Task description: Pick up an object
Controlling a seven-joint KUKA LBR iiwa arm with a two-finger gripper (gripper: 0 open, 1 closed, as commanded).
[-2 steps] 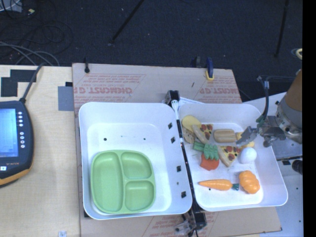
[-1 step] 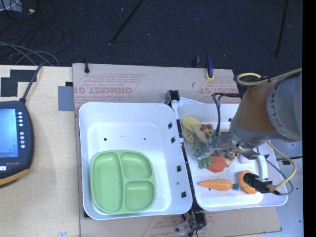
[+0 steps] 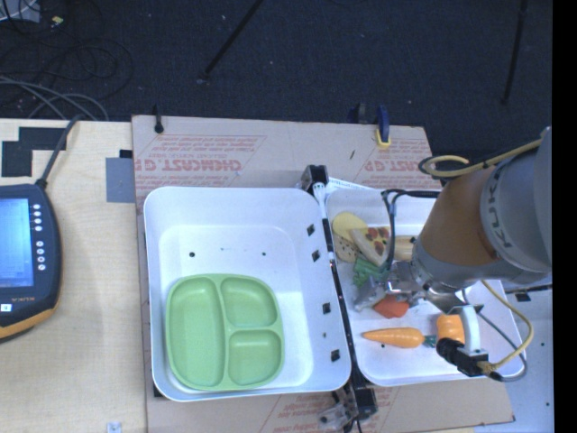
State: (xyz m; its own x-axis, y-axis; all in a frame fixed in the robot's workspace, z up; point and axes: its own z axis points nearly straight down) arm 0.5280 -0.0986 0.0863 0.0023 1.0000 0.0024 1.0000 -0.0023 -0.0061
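Orange carrot [image 3: 393,337] lies near the front edge of the right bin [image 3: 397,379], just beside a small orange piece [image 3: 450,327]. Behind it, a red piece [image 3: 390,308] sits under the gripper [image 3: 389,287]; whether its fingers are parted or closed, I cannot tell. Farther back lie green leaves [image 3: 365,268] and a yellow item [image 3: 354,232]. The left bin [image 3: 230,210] carries 1 green 3-section plate [image 3: 224,333] at its front-left corner.

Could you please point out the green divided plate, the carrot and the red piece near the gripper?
green divided plate [image 3: 192,332]: camera view, its large left compartment.
carrot [image 3: 394,337]: camera view, middle of its orange body.
red piece [image 3: 391,308]: camera view, its top face.
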